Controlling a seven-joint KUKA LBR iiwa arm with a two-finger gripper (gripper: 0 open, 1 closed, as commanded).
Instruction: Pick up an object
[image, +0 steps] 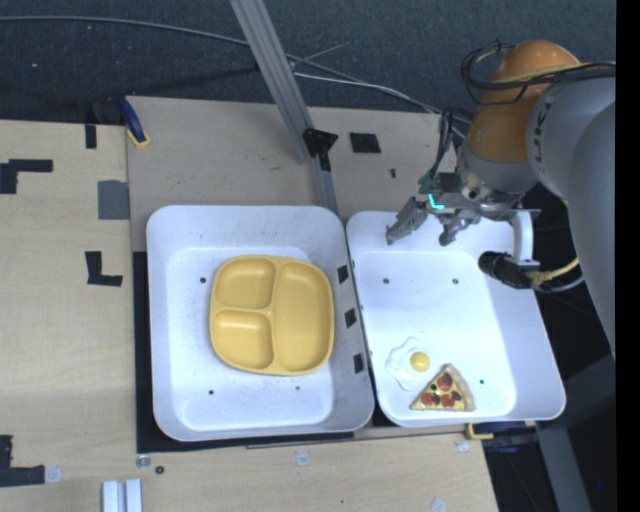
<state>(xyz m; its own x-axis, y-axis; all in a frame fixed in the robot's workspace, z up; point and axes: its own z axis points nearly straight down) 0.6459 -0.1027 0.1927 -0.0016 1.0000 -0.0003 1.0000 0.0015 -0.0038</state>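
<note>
A fried egg toy and a pizza slice toy lie side by side at the near edge of the right bin. My gripper hangs over that bin's far edge, well away from both toys. Its two fingers are spread apart with nothing between them. A yellow divided plate rests in the middle of the left bin.
A grey metal pole slants across the bench behind the bins. A black cable hangs off the wrist over the right bin's right side. Tape marks dot the bench at the left.
</note>
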